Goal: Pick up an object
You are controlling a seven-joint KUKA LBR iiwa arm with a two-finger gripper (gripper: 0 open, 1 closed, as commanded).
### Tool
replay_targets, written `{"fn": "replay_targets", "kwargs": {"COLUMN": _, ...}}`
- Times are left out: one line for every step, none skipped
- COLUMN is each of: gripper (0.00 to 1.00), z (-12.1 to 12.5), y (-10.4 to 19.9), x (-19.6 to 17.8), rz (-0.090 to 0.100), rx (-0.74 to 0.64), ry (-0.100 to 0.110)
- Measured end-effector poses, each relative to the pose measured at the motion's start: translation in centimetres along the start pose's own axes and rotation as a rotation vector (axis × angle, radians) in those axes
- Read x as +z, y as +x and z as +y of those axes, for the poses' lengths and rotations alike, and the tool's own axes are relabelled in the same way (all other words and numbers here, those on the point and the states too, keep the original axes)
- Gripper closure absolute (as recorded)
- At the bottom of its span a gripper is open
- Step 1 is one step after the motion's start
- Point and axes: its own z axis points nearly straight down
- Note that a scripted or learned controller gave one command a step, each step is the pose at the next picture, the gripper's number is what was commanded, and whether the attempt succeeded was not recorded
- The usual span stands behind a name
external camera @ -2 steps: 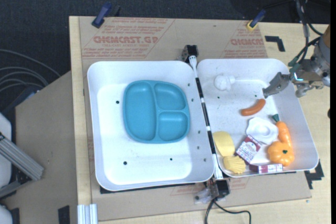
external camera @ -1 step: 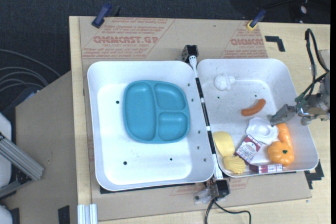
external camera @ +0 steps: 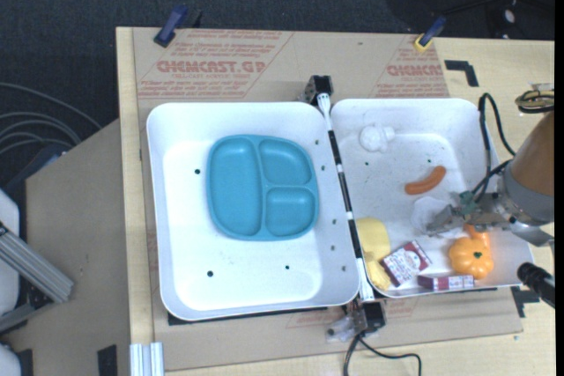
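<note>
- Small orange pumpkin (external camera: 471, 254) low in the right bin (external camera: 401, 112); sits directly under and just in front of the hand (external camera: 458, 220). Likeliest target, judged from closeness alone.
- Hand low over the bin floor, tips toward the pumpkin's stem side. Whether open or closed: cannot tell; dark metal parts blur together there. Nothing seen held.
- Judged as an approach or early grasp attempt, with no lift to show for it yet.
- Just beyond the hand, toward the bin's middle: an orange sausage-shaped piece (external camera: 426, 180), lying flat, apart from the hand.
- Farther out on that same side, a small white lumpy item (external camera: 375, 138) near the far corner of the bin.
- Below and to the far side of the pumpkin from the arm: a red-and-white packet (external camera: 406, 263), tilted, with a flat carton (external camera: 445, 283) along the near wall; a pale yellow piece (external camera: 374, 244) beyond them against the dividing wall.
- These crowd the near corner, probably slid or dropped there; tight neighbours leave little clearance around the pumpkin on that side.
- Well away from the hand, in the left bin (external camera: 176, 189): a blue divided plate (external camera: 262, 187), flat and centred, out of play for this reach.
- Both bins side by side on the tabletop (external camera: 264, 57), held in place by blue clamps (external camera: 169, 26) at the far edge, presumably so bins stay put under contact.
- Risk, as a guess: round pumpkin may roll off a pinch.
</note>
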Motion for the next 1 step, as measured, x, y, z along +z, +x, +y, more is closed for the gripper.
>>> {"fn": "replay_targets", "kwargs": {"gripper": 1.0, "z": -0.13, "y": -0.04, "x": -0.78, "rz": -0.001, "rx": 0.002, "ry": 0.003}}
